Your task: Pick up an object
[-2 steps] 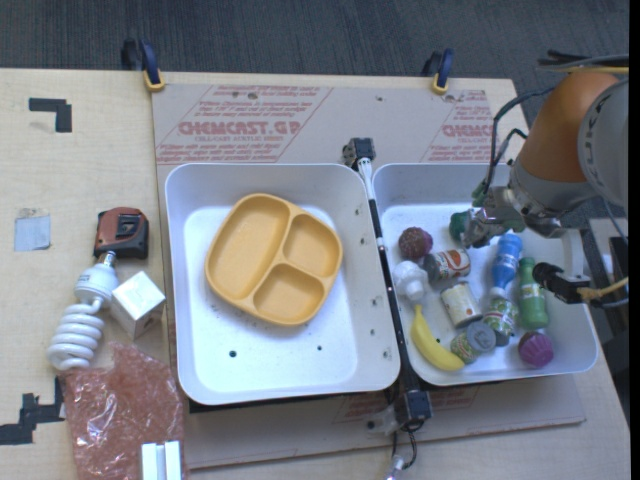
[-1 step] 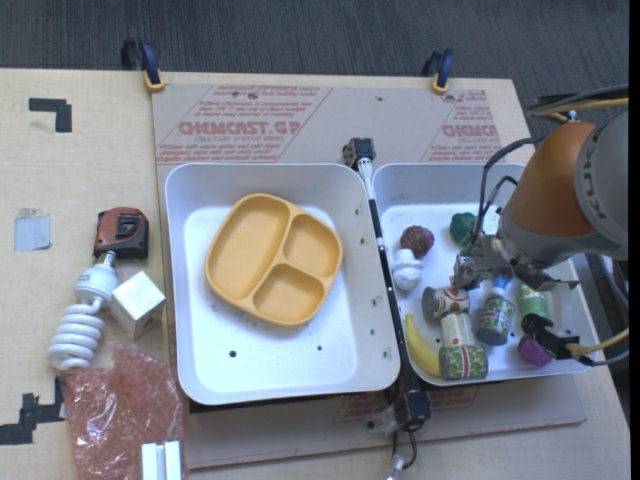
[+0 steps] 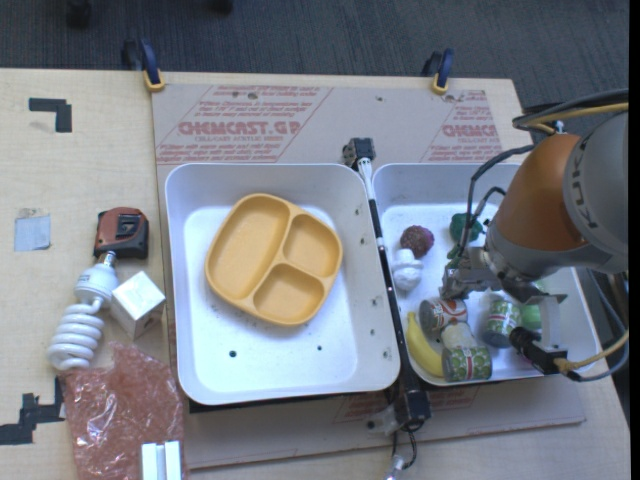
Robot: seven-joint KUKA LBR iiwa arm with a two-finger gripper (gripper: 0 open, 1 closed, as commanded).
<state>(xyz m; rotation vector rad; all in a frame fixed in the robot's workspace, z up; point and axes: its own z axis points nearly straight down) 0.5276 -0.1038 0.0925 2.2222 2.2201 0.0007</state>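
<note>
the small round tin can with a red and white label [image 3: 441, 315] sits in the right white plastic bin [image 3: 420, 180], right under the gripper [image 3: 462, 286] and a little to its left, so close they look like they touch. the can stands up, so its long way points up at the arm. i cannot tell how the gripper is set, because the grey and orange arm [image 3: 545, 208] hides it. a green labelled can [image 3: 466, 362] lies just below the gripper and a yellow banana [image 3: 420, 346] curves past it on the left. a dark red ball [image 3: 417, 239] sits up and left. far left, the other white bin [image 3: 190, 298] holds a yellow plastic plate with three parts [image 3: 274, 258]. the brown board [image 3: 250, 118] says "chemcast gp" in red. the can labels are too small to read.
</note>
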